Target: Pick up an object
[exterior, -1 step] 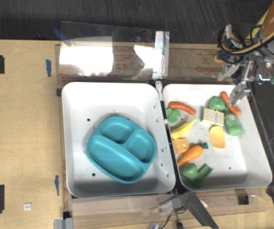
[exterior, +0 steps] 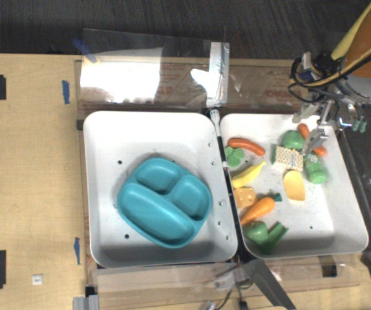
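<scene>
My gripper (exterior: 316, 134) hangs over the far right corner of the right bin (exterior: 350, 228), below the grey wrist with its orange band. Directly around it lie a small red piece (exterior: 304, 129), a green vegetable (exterior: 291, 139) and an orange piece (exterior: 320, 152). Just nearer the front are a green round toy (exterior: 315, 172), a patterned box (exterior: 288, 157) and a yellow wedge (exterior: 294, 186). Nothing is visibly held by the gripper.
The right bin also holds a red-orange chili (exterior: 245, 146), a banana (exterior: 249, 173), a carrot (exterior: 258, 206) and a green pepper (exterior: 265, 232). In the left bin (exterior: 101, 134) sits a teal divided plate (exterior: 165, 200). A clear plastic sheet (exterior: 147, 73) lies behind the bins.
</scene>
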You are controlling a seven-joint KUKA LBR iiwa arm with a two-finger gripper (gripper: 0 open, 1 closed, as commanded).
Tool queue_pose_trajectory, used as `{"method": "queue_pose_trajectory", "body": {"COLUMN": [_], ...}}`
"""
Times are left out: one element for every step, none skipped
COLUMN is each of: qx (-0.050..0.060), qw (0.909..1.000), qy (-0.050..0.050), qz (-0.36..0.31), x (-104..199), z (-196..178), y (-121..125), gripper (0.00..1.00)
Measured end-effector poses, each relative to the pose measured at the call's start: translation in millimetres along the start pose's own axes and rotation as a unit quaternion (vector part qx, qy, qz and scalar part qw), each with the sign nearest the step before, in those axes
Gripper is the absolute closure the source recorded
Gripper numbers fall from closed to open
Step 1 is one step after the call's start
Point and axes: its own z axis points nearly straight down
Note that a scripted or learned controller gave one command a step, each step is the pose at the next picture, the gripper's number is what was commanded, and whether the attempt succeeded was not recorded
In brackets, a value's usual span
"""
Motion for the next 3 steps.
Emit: {"method": "queue_pose_trajectory", "body": {"qx": [0.002, 0.002, 0.002], "qw": [0.9999, 0.9999, 0.9999], "qy": [-0.008, -0.008, -0.008], "qz": [0.014, 0.012, 0.015], "x": [-4.2, -5.3, -5.1], "z": [79.1, 82.8, 82.9], "y": [-32.2, -34.6, -34.4], "gripper": [0.0, 0.0, 0.0]}}
